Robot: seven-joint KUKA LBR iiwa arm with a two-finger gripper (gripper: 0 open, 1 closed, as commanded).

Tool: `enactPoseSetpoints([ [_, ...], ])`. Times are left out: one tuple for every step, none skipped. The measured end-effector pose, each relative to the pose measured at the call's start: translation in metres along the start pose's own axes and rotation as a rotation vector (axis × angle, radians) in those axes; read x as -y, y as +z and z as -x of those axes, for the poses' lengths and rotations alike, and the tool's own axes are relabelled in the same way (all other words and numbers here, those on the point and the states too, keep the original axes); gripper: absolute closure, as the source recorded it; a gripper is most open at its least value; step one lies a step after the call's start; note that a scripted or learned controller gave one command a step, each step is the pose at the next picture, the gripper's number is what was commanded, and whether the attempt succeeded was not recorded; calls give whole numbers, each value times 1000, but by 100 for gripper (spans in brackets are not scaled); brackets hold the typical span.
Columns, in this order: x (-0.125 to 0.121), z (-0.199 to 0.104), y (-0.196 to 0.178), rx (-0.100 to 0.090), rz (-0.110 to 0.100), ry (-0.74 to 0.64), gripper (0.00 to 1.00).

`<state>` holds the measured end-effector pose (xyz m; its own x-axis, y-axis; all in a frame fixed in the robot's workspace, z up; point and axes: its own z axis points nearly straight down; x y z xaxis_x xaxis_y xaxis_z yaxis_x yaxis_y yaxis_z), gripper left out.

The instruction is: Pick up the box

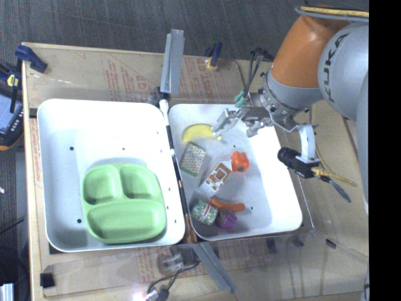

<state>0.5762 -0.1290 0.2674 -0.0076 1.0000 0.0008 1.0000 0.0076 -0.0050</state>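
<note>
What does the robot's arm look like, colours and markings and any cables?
The arm is smooth, rounded grey casing with a broad orange band and dark KUKA lettering beside it. Below sits a grey metal wrist ring, then the silvery tool. Thin dark cables run alongside the wrist.

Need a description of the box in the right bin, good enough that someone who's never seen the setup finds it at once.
Look in the right bin, the one nearer the arm. At its middle lies the box, a small white carton with a brown-red print, tilted, just left of an orange toy. It is the one white, straight-edged item there; the neighbours are rounded and brightly coloured.
</note>
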Motion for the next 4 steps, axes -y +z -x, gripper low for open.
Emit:
enactPoseSetpoints([
  [-20, -32, 152, 7, -2, 136, 0],
  [-27, -24, 170, 12, 13, -36, 0],
  [-28, -28, 160, 8, 12, -44, 100],
  [-14, -42, 48, 2, 5, -300, 100],
])
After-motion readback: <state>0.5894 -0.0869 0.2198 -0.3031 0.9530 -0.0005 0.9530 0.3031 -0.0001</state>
